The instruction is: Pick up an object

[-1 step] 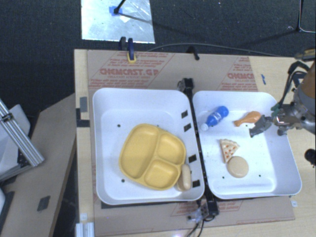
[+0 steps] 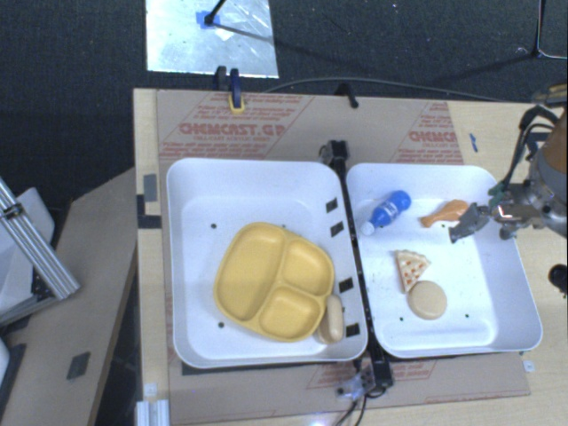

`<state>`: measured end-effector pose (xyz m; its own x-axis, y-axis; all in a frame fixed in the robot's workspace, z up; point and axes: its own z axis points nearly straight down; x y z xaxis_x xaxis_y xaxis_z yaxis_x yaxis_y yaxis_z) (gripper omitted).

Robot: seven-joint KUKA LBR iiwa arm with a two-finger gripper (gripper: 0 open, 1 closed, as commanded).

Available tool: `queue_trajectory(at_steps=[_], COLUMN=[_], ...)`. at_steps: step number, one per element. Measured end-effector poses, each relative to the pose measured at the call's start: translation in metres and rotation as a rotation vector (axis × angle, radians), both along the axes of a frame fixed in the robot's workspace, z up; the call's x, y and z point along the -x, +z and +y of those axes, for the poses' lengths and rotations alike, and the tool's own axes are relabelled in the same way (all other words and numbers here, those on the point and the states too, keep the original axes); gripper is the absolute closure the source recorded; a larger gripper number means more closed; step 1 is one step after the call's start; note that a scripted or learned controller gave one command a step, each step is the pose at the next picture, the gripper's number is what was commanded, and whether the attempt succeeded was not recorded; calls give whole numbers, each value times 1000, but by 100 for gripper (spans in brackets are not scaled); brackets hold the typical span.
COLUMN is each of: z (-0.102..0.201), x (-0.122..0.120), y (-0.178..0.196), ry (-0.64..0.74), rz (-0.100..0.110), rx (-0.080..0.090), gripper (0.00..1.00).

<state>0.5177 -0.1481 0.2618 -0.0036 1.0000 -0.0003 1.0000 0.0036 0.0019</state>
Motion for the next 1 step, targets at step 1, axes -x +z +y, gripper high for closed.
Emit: queue_trajectory(at_steps=[1], z=[-4], x=[3], y=[-61], ry=[-2], rz=[5], rx=[-1], gripper=[0])
